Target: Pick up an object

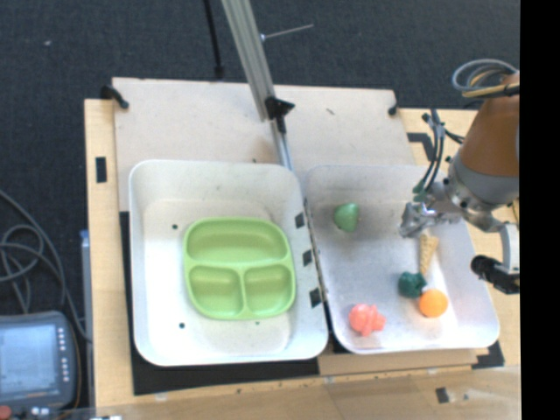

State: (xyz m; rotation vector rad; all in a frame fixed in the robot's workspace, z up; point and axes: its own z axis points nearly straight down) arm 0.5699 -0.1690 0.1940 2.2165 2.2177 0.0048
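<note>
The right bin (464,335) holds several small objects. A light green lump (346,216) lies near its back left, and a pink-red object (367,318) sits at the front. A dark green piece (410,283) rests beside an orange ball (432,303) at the front right. A tan cone-shaped object (427,250) lies just below my gripper (418,220), which hangs low over the bin's right half. The cone's upper end meets the gripper's tip; whether they touch I cannot tell.
The left bin (157,191) carries a green divided tray (238,267). A slanted metal pole (249,46) crosses the back of the bench down to the bins' shared edge. The arm's grey and orange body (490,151) overhangs the right bin's right rim.
</note>
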